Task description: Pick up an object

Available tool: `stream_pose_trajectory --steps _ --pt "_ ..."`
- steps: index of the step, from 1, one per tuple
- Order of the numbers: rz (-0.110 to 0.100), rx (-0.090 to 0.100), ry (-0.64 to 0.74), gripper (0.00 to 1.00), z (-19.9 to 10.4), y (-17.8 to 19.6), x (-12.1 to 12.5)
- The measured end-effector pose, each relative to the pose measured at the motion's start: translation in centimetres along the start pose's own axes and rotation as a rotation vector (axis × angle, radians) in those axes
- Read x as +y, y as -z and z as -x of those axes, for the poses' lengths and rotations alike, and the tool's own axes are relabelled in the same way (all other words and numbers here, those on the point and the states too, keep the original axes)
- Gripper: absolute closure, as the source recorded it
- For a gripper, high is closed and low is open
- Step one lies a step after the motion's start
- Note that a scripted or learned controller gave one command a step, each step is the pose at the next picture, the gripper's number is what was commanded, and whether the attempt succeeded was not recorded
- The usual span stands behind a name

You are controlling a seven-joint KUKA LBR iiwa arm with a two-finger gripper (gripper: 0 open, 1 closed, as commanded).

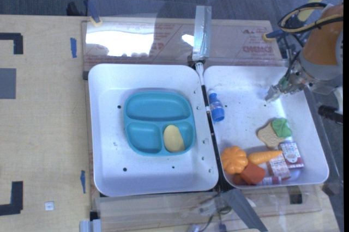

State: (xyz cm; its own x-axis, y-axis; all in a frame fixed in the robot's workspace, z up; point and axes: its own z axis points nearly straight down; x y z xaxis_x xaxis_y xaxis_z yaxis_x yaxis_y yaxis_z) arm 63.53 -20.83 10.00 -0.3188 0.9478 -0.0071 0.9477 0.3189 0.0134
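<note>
Several toys crowd the lower right of the frame, sandwich nearest my tool, whose state I cannot tell; a descent there may snag neighbours and grab nothing.

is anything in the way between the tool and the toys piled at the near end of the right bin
Nothing visible. The tool hangs over bare floor of the right bin; the sandwich toy and orange pumpkin lie beyond open floor.

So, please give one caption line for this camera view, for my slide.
Gripper above right white bin of toys; yellow oval piece in blue divided tray.
</note>
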Motion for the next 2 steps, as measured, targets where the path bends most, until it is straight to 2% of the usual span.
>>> stream_pose_trajectory --steps 1,2 --pt "-0.001 0.001 0.000 0.00 0.0 -0.1 0.0" --pt "-0.009 0.005 0.077 0.00 -4.5 -1.2 -4.4"
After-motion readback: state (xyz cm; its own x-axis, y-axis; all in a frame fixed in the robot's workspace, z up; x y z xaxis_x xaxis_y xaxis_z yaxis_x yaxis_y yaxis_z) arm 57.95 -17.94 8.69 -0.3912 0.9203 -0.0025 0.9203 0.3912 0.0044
